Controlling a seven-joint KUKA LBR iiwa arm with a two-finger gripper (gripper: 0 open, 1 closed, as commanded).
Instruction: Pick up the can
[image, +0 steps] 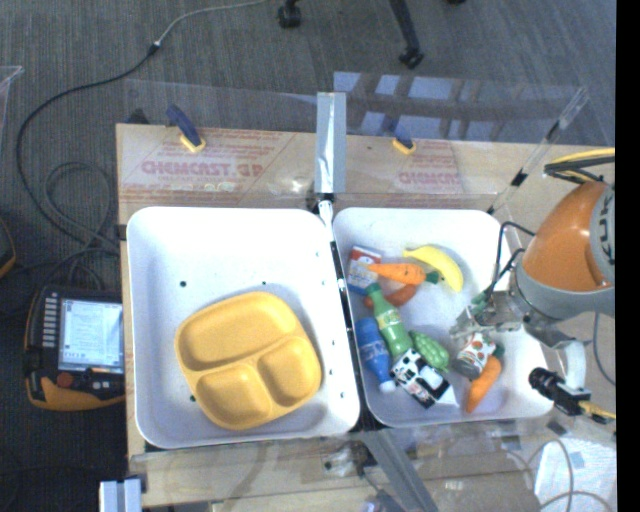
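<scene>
Can (478, 352), small cylindrical metal one w/ red-and-white printed label, lies tipped in the right-hand shallow white bin (420, 220), toward that bin's 4 o'clock area. From my feed the two-finger metal gripper (480, 322) sits right at the can's 12 o'clock, touching or nearly so; can't tell from this slant whether the can is actually between the fingers, and can't tell how wide they stand. Grey arm w/ the orange band (565, 245) comes in from 3 o'clock, its bulk over the bin's right rim. Just at the can's 6 o'clock lies an orange plastic carrot (484, 383), touching it or very close. At the can's 9 o'clock: a black-and-white cow-patterned toy (420, 379), and above that a dark green bumpy pickle-like piece (432, 350). Further toward 9 o'clock a green plastic bottle (388, 322) and a blue plastic bottle (374, 352) lie side by side, near the bin's left wall. Up at approx 11 o'clock from the can, a second orange carrot w/ green top (402, 271) and a yellow plastic banana (442, 264). Left-hand white bin (160, 250) holds a yellow three-compartment plastic tray (248, 358), well apart from the can.
</scene>
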